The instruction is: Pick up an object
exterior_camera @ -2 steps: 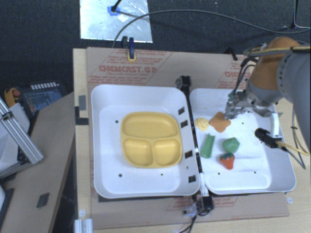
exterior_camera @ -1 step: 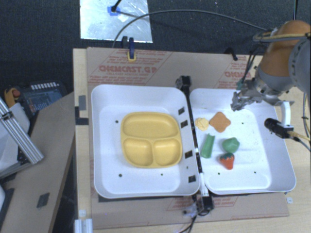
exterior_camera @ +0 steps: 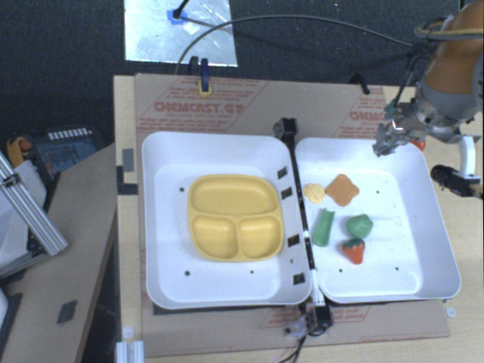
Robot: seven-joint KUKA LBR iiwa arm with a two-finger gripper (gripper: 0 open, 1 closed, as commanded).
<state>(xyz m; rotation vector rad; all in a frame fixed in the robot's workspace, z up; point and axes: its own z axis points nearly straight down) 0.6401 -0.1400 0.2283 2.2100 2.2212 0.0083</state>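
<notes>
The jaws (exterior_camera: 387, 144) hang at the end of the grey arm (exterior_camera: 454, 74), over the far right corner of the right bin (exterior_camera: 435, 225), near its back rim; their tips are small and dark against the white, and I cannot tell how they are set, nor is anything seen between them. Nearest to the jaws, toward the camera and to the left, a flat brown piece (exterior_camera: 342, 190) lies on the bin floor, with a small pale yellow piece (exterior_camera: 314, 193) just beside it on the side farther from the jaws. Farther from the jaws toward the near rim come a green rounded object (exterior_camera: 359, 224), a long green piece (exterior_camera: 324, 228) lying near the bin's left wall, and a red piece with a green top (exterior_camera: 354, 249), which sits just beside the green rounded object on its near side. All five lie loose on the bin floor, apart from the jaws. Beyond the dark divider (exterior_camera: 296, 210) between the bins, well to the left of the jaws, the left bin (exterior_camera: 162, 203) holds a yellow tray (exterior_camera: 234, 216) with three compartments. Both bins rest on a cardboard sheet (exterior_camera: 249, 100) on the table (exterior_camera: 83, 225). Behind the jaws and far to their left a shiny metal plate (exterior_camera: 151, 21) lies on dark cloth, and a black cable (exterior_camera: 302, 20) arcs from it toward the arm.
</notes>
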